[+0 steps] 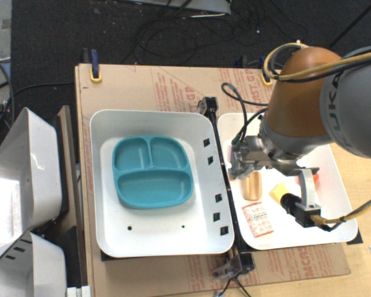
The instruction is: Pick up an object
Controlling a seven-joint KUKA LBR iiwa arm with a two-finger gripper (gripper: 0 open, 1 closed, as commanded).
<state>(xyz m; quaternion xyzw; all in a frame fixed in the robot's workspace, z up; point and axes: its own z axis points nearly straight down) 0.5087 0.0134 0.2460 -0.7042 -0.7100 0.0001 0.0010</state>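
My gripper hangs low over the left part of the right bin, under the grey arm with its orange band. A tan cylinder lies just below and to the right of it, very close, and I cannot tell whether they touch. To the right of the cylinder is a small yellow piece. A red-and-white printed packet lies flat near the bin's front. A bit of something red peeks out beside the wrist bracket.
The left bin holds a teal divided plate in its middle. The dividing wall between the bins runs just left of the gripper. A white tub stands off the bench at the far left.
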